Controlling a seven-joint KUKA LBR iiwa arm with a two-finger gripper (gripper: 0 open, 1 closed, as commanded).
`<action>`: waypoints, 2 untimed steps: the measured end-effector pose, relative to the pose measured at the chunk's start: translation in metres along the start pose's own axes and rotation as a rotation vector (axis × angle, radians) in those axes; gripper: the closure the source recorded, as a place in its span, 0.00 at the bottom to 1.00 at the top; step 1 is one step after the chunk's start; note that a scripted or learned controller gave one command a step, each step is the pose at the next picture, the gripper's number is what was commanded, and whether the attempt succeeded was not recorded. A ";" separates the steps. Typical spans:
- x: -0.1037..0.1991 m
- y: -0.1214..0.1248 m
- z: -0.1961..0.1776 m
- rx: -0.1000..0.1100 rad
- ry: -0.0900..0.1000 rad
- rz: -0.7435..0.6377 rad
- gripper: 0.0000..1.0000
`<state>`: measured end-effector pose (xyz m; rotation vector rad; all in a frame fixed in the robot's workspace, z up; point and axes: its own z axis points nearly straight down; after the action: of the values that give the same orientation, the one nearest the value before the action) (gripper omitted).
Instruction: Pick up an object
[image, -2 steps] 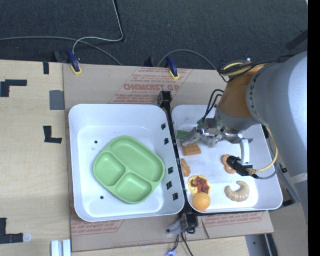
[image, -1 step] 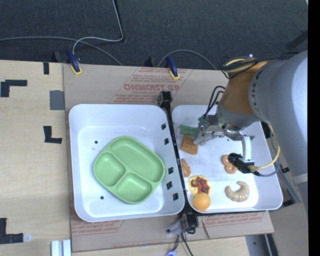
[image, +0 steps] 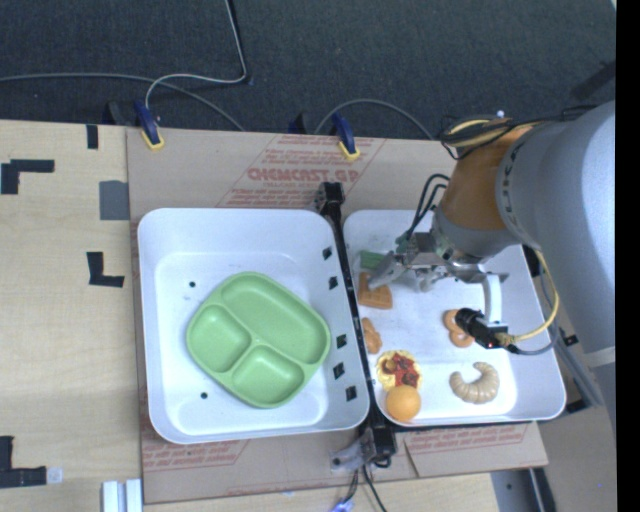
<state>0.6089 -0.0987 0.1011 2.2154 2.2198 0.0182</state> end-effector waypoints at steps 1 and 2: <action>0.000 0.020 0.011 0.006 -0.001 -0.001 0.00; 0.001 0.048 0.011 0.003 -0.004 0.000 0.00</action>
<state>0.6572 -0.0980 0.0905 2.2149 2.2189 0.0100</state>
